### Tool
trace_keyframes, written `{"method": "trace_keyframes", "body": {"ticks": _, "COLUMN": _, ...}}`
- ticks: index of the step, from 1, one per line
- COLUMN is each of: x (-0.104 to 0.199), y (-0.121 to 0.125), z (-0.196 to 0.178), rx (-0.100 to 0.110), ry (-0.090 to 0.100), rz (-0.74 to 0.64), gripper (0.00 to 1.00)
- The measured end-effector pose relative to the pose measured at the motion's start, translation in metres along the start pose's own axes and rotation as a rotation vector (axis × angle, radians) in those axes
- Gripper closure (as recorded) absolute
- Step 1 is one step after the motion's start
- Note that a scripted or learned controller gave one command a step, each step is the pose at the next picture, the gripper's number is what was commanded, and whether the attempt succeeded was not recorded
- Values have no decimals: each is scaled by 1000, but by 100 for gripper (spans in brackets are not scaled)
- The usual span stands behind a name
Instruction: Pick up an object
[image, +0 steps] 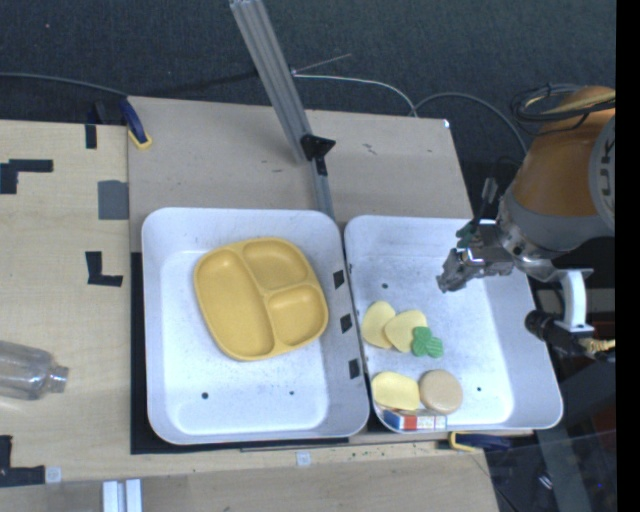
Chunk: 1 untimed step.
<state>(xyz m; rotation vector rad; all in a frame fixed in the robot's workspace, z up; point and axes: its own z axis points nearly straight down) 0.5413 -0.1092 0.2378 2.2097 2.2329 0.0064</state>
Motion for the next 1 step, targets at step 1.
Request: {"method": "trace_keyframes", "body": {"ticks": 1, "x": 43, "y": -31, "z": 33, "rx": 10, "ry": -1, "rz": 7, "gripper": 100}}
